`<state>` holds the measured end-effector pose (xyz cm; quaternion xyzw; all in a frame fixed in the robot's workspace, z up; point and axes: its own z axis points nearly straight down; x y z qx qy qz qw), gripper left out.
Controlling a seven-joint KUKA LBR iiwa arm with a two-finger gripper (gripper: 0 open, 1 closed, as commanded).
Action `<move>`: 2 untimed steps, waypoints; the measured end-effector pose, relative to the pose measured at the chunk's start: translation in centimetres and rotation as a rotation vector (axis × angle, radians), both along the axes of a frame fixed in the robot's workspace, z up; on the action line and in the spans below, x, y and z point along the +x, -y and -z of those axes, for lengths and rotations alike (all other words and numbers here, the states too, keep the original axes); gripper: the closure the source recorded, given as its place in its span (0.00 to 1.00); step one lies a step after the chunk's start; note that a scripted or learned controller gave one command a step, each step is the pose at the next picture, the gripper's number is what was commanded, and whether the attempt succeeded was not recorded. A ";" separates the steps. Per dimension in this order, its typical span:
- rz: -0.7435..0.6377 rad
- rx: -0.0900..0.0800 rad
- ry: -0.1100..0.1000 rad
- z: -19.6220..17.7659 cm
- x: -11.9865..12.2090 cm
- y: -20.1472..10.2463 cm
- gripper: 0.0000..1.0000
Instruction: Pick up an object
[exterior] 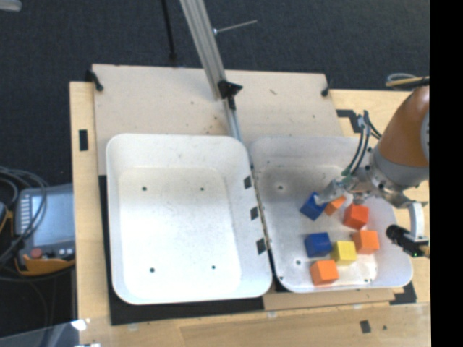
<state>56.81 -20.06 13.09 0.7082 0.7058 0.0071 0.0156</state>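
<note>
Pale wooden bench [79, 194]; two shallow white bins side by side: left [181, 147], right [289, 150]

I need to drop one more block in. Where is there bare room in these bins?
The left bin is bare wall to wall. In the right bin, the upper-left floor is bare; blocks crowd the lower right around the gripper, from the blue block to the orange block.
</note>
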 end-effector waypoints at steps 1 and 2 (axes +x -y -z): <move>0.003 0.000 0.005 -1.1 0.2 0.1 1.00; -0.006 0.010 -0.027 -5.5 0.2 0.5 1.00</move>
